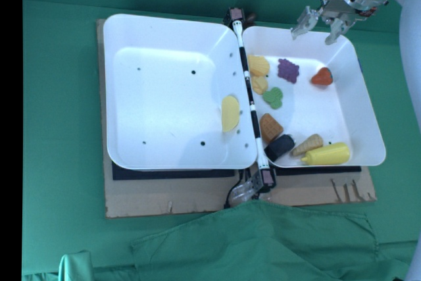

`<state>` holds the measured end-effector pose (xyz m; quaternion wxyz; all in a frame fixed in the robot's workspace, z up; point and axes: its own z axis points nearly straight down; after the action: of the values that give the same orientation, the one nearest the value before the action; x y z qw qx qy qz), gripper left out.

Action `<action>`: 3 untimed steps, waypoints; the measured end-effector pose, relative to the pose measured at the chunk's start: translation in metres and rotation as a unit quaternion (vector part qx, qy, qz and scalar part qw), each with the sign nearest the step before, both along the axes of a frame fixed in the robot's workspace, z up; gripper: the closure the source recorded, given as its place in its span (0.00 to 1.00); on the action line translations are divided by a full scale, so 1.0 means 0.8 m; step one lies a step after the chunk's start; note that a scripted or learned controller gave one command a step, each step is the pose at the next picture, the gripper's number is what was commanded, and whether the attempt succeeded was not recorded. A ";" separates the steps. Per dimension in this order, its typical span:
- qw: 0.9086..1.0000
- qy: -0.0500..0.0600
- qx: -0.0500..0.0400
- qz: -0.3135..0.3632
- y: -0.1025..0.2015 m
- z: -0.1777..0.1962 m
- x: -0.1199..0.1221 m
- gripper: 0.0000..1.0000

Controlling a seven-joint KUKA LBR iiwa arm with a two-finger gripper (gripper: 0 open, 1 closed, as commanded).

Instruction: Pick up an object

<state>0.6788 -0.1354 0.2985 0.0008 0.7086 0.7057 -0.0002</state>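
Note:
My gripper (318, 27) hangs above the far edge of the right bin (364, 112), fingers spread open with nothing between them. Below it in that bin lie a purple grape cluster (288, 70) and a red strawberry-like piece (322, 77). Further along are a yellow-orange piece (258, 65), a smaller yellow piece (260, 84), a green piece (273, 97), a brown waffle-like piece (270, 127), a black piece (279, 147), a tan cone (308, 144) and a yellow bottle (327, 154). A pale yellow slice (229, 113) lies in the left bin (131, 43) by its right wall.
A black-and-white divider bar (248, 92) runs between the two bins. The bins rest on brown cardboard (164, 197) over a green cloth. A fold of green fabric (263, 240) lies at the front.

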 end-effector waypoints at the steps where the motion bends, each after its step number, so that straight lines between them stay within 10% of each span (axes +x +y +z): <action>1: 1.000 0.004 0.000 -0.001 -0.017 -0.103 -0.069 0.00; 2: 1.000 -0.005 -0.002 0.001 -0.032 -0.143 0.004 0.00; 3: 1.000 -0.008 -0.002 0.000 0.009 -0.139 -0.054 0.00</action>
<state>0.6360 -0.1282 0.1871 0.0076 0.7084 0.7057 0.0041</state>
